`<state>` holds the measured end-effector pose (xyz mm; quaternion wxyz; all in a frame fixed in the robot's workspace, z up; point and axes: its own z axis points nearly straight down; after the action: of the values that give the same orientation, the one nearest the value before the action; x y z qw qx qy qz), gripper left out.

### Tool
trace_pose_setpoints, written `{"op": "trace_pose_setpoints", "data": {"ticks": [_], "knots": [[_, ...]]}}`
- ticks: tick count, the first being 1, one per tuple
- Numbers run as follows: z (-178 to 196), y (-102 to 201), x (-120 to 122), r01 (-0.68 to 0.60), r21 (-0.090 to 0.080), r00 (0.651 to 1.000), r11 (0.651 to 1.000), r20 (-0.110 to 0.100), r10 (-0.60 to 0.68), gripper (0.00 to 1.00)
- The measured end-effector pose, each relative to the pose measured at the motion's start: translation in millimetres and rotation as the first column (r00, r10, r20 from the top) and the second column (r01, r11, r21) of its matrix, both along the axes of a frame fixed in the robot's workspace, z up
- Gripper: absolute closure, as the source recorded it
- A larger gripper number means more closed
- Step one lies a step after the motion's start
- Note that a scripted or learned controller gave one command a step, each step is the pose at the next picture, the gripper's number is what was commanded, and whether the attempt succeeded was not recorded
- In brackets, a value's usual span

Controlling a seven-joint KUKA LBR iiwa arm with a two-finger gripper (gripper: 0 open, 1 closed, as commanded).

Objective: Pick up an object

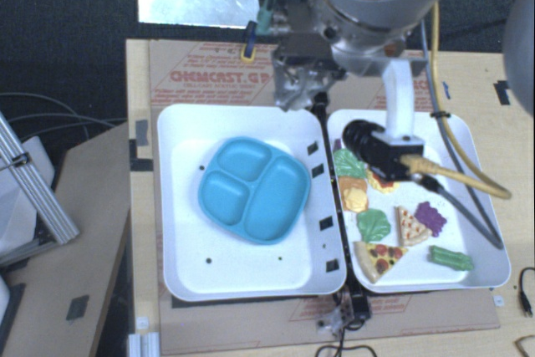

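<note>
Here, a blue three-compartment plate (pixel 253 190)

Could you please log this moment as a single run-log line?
gripper: above far rim by divider | held: nothing seen | left bin: blue plate | right bin: toy pizza, grapes, pickle
</note>
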<state>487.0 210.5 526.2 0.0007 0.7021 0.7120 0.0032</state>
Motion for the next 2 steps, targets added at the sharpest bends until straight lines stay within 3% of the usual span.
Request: {"op": "trace_pose_setpoints", "data": {"ticks": [2], "knots": [[22, 0, 1, -0.009, 0.002, 1.000, 1.000, 0.003, 0.009, 1.00]]}}
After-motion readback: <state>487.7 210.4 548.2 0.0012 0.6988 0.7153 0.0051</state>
